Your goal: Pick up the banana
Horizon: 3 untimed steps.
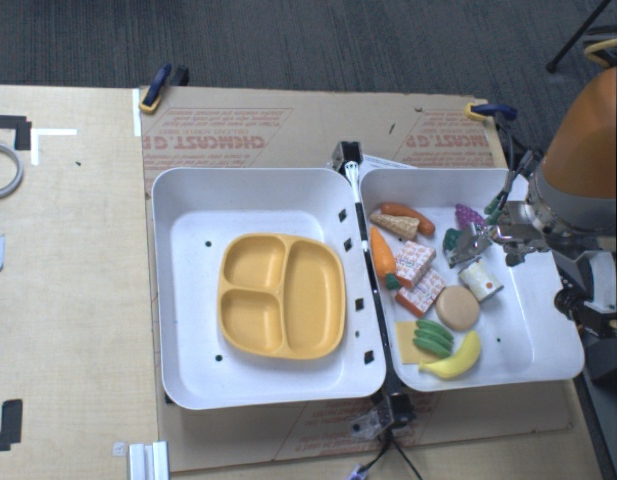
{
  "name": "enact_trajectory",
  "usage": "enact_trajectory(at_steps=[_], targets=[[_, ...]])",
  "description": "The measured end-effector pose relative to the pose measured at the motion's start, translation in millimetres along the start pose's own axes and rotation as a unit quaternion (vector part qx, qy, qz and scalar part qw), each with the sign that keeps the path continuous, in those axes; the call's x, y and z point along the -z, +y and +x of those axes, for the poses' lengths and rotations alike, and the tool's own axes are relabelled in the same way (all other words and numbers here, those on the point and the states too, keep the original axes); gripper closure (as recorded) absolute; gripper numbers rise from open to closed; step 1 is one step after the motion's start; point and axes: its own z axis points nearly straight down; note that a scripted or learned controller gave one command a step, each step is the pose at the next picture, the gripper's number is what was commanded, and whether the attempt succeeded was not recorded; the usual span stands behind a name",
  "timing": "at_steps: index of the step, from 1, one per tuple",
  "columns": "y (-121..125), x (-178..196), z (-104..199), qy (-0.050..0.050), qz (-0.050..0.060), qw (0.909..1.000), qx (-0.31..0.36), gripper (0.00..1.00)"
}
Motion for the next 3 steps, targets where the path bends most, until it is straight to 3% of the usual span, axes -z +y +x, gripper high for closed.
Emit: enact_trajectory(at_steps=[1, 2, 3], targets=[[-48, -91, -2, 0.000, 0.000, 0.9916, 0.129, 0.00], [-45, -121, -8, -0.001, -0.004, 0.9641, 0.266, 0.00], [-47, -101, 14, 0.000, -0.001, 0.9699, 0.243, 0.00]])
